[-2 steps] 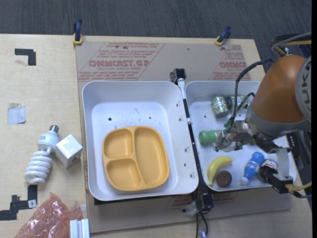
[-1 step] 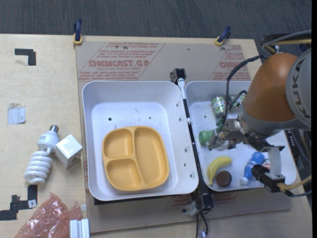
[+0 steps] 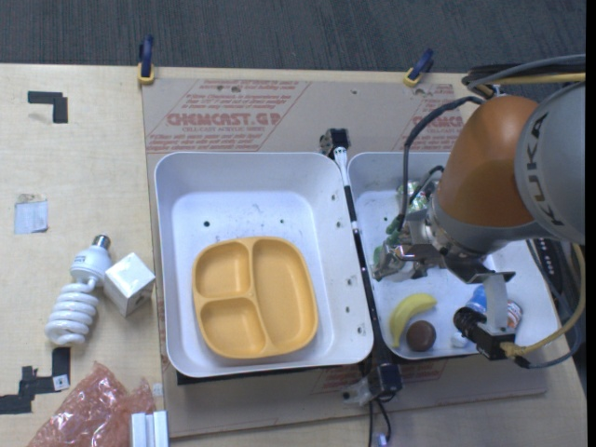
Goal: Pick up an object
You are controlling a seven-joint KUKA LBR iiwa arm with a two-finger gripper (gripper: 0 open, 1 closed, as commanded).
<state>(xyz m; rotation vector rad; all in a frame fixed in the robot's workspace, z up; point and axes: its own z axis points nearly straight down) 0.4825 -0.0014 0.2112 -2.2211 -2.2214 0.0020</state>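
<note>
**Arm over the right bin, banana within reach**

The end effector (image 3: 396, 261) hangs low in the right bin (image 3: 372, 170); whether it is spread or pressed together I cannot tell. Just beside it lies a banana (image 3: 410, 313), touching a brown ball (image 3: 421, 334). The banana looks light, smooth and curved: best pinched across its middle. The left bin (image 3: 177, 180) holds a yellow divided plate (image 3: 253, 296).

Fixed overhead camera, slanted down, both bins (image 3: 177, 277) framed

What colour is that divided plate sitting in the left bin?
The divided plate is a pale yellow-orange, seen plainly in the camera view.
</note>
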